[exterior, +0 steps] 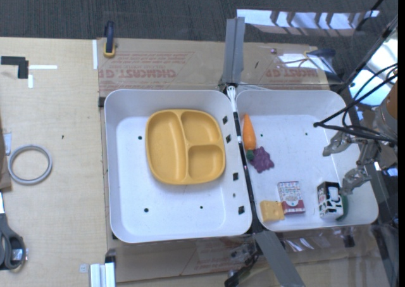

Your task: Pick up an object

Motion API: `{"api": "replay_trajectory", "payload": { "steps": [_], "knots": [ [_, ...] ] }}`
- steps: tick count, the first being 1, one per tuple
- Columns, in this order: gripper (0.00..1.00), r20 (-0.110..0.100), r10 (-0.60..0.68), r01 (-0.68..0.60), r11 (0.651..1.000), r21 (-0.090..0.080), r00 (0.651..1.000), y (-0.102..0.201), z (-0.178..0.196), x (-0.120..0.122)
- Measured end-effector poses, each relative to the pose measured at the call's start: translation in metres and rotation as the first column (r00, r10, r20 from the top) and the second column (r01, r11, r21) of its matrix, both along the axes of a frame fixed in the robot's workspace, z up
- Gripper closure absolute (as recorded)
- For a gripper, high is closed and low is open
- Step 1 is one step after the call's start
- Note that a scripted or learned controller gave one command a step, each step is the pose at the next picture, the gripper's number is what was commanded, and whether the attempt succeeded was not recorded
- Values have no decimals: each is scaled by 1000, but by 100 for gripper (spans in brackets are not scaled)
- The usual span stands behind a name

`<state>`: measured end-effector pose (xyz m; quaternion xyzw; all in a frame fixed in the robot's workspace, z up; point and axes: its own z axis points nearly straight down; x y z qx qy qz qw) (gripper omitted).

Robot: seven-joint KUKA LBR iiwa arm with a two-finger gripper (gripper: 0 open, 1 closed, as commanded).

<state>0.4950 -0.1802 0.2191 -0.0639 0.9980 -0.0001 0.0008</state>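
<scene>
Tool (350, 164): at the right edge of the right bin (304, 105), over its wall, metal fingers (335, 146) reaching leftward; they stand apart with nothing between them, so the grip is released.
Carton (330, 199): the nearest thing to the tool, a small black-and-white milk carton at the near right corner of the right bin, just below the tool; its long axis runs roughly from the far edge to the near edge.
Red box (291, 196): a small printed packet near the near edge, left of the carton and apart from it, long axis far-to-near, slightly tilted.
Yellow block (271, 210): touching the red box's left side, close to the near wall.
Purple toy (260, 159): by the left wall of the right bin, mid-depth.
Carrot (249, 132): orange, hard against the left wall, long axis far-to-near, narrow end toward the far edge.
Open room: the middle and far right of the right bin floor are bare white.
Left bin (126, 172): holds a yellow divided plate (185, 146) in its far half; bare floor around it toward the near edge.
Tabletop (57, 216): a roll of tape (28, 164) lies near its left edge.
</scene>
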Motion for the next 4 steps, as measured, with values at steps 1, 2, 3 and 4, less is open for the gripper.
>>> {"api": "replay_trajectory", "payload": {
  "steps": [1, 2, 3, 4],
  "knots": [
    [100, 4, 7, -7, 1000, -1, 1000, 2, 9, 3],
    [100, 0, -56, 56, 998, 0, 998, -31, -25, 12],
    [100, 29, -23, 23, 1000, -10, 999, -42, -100, 22],
    [100, 47, -92, 93, 996, -11, 995, -43, -107, 14]
  ]
}}
